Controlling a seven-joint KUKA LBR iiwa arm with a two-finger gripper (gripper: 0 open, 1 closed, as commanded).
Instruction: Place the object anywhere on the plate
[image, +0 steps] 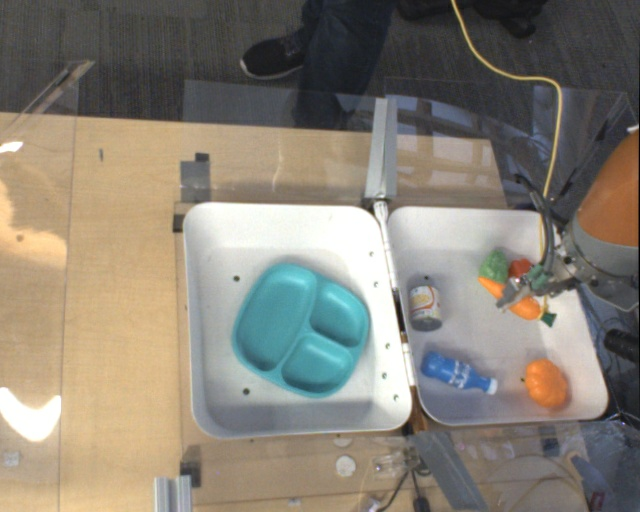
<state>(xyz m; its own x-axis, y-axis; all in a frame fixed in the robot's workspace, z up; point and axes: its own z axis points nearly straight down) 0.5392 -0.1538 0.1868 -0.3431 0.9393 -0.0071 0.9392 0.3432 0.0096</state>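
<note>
Starting nearest the camera on the wooden counter (100, 300): the right white bin (470, 330) holds a blue plastic bottle (457, 373) lying flat and a small orange pumpkin toy (546, 384). Beyond them lies a tin can (425, 305). The teal sectioned plate (302, 328) sits in the left white bin (215, 300). Farther back, the tool (527, 290) stands over a cluster of orange, red and green toy vegetables (505, 275); whether it is spread or closed cannot be determined.

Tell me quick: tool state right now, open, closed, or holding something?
Tool: cannot be told. It sits low in the right bin, over the orange and green toy pieces; nothing is clearly seen between its fingers.
</note>
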